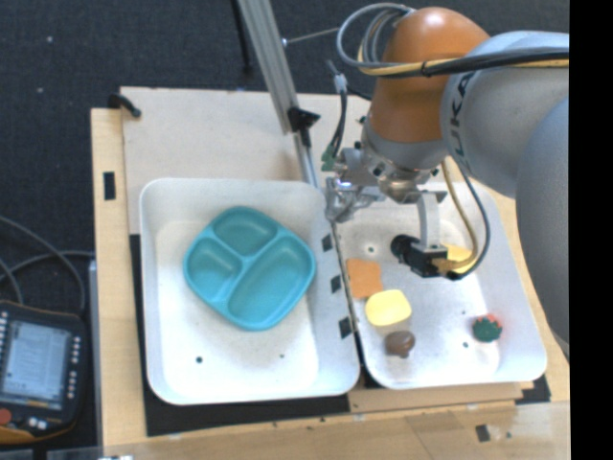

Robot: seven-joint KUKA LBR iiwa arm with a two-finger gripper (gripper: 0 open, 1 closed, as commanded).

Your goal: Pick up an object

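The yellow block [388,308] is the object I would go for. It lies in the right bin [508,286], close to the left wall and nearer the front edge than the back. It looks like a small, rounded toy piece, so I judge it light and fairly stiff, perhaps smooth enough to slip. Its thickness gives me sides to pinch, and I would close across its shorter width, coming straight down. An orange square piece [364,278] sits just behind it, so close that I cannot tell whether they touch. It looks flat and thin, which makes it harder to get under. A brown lump [400,343] sits just in front of the block, towards the front left corner, and may crowd one side of my grasp. A small green and red thing [488,328] lies well apart, by the right wall. My gripper [340,202] hangs over the back left corner of this bin, beside the wall shared with the left bin [168,353], and I cannot tell whether my jaws are spread or pressed together. The left bin holds a teal divided plate [251,266].
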